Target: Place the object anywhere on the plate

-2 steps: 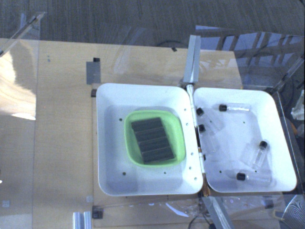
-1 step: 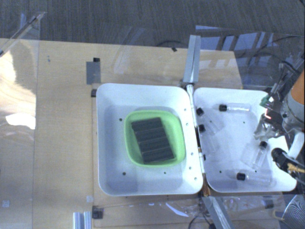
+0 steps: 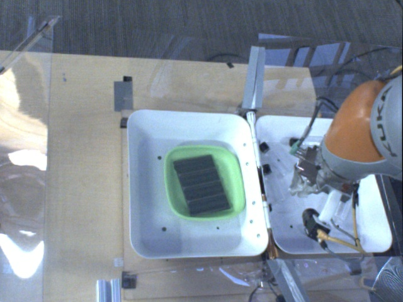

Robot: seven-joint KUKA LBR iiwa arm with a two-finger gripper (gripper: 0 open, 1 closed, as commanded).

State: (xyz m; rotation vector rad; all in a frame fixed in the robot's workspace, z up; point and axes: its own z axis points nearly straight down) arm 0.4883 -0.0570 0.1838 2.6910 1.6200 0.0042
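Note:
A square green plate (image 3: 234,163) sits in the middle of the left bin (image 3: 143,168). On it lies a dark grey ridged rectangular block (image 3: 201,185), flat and turned slightly off square. My gripper (image 3: 302,184) hangs low over the right bin (image 3: 278,234), near its middle and well to the right of the plate. The orange-banded wrist covers much of it from above. Nothing shows in its grasp.
A raised divider (image 3: 257,168) separates the two bins. Two small dark bits (image 3: 264,147) sit by the right bin's left wall. A grey metal post (image 3: 254,80) stands behind the bins, and the wooden bench (image 3: 69,168) stretches to the left.

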